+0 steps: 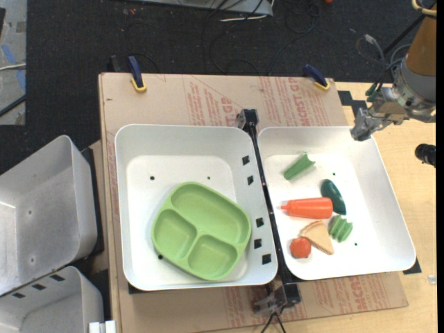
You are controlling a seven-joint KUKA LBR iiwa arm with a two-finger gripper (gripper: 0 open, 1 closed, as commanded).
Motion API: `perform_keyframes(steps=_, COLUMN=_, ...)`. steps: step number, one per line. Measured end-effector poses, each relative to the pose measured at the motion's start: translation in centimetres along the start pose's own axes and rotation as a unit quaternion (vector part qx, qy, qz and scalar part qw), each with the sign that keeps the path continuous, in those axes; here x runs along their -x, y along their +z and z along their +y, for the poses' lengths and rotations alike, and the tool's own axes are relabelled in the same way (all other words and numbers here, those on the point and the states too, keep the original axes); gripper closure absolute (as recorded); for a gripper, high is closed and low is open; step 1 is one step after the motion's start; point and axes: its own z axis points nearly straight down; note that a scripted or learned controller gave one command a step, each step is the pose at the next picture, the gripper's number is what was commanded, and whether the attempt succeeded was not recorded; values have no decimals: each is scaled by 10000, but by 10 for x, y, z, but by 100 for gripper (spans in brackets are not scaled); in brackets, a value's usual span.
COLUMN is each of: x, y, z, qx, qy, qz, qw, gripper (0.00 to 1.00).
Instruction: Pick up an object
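You have two white bins on the bench: a left bin (pixel 132 186) and a right bin (pixel 388 207). One green divided plate (pixel 201 231) has three compartments. There are six toy foods (all together): one carrot (pixel 309 207), one tomato (pixel 300 248), one tan wedge (pixel 320 236), three green pieces (pixel 299 166).

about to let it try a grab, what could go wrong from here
1. The toys in the right bin lie packed: the carrot touches the dark green piece, and the tan wedge touches the tomato, so a grab may nudge or catch a neighbour.
2. The gripper hangs over the bin's far rim, off from the toys; a straight descent might hit the rim.
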Motion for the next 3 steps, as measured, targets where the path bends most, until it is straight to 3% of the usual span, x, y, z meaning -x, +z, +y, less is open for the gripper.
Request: perform_keyframes(steps=3, x=-170, y=5, z=-21, qx=-38, qy=-22, qz=18, qw=10000, gripper=100)
